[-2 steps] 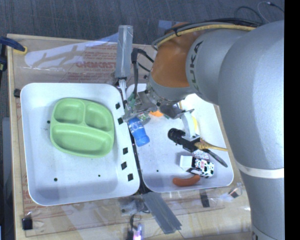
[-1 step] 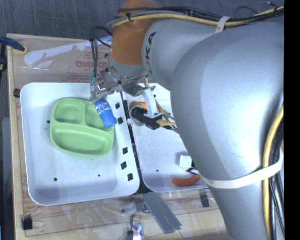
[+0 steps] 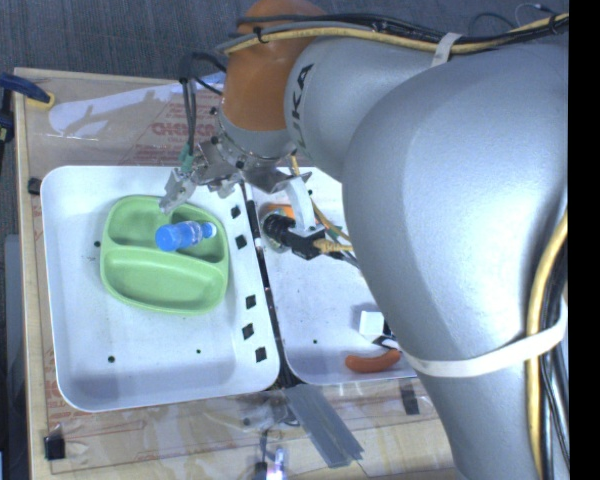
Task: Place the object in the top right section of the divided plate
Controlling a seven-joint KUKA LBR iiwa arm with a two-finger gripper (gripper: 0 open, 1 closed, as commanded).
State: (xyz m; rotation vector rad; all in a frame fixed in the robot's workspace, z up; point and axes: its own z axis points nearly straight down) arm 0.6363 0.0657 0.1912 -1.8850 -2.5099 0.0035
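The bottle (image 3: 183, 236), blue with a paler, clearer end pointing right, lies on its side inside the green plate (image 3: 160, 286), in the upper half and toward the right. It seems to sit in the upper right section, along the ridge that closes off the long lower section, though the divider between the two upper sections is hard to make out. The plate sits in the upper left part of the left bin (image 3: 130, 368), well clear of the bin's lower edge. The hand (image 3: 175, 193) hangs over the plate's upper rim, just above and slightly left of the bottle in the frame, with a strip of green between its tip and the bottle. It has nothing in its grip that can be seen, and whether it is spread or pressed together cannot be told from this angle. Behind it the orange band (image 3: 265, 78) leads up into the grey arm (image 3: 460, 168), which takes up most of the right of the frame and covers much of the right bin (image 3: 315, 308). Near that bin's lower edge lie a small white block (image 3: 370, 321) and, just below it, an orange sausage-shaped thing (image 3: 372, 362), both partly under the arm. A row of small black squares (image 3: 250, 303) runs down the left bin's right wall. A clear sheet (image 3: 120, 118) with red print lies on the bench (image 3: 160, 433) above the left bin, and a blue clamp (image 3: 25, 90) grips the bench's upper left corner.
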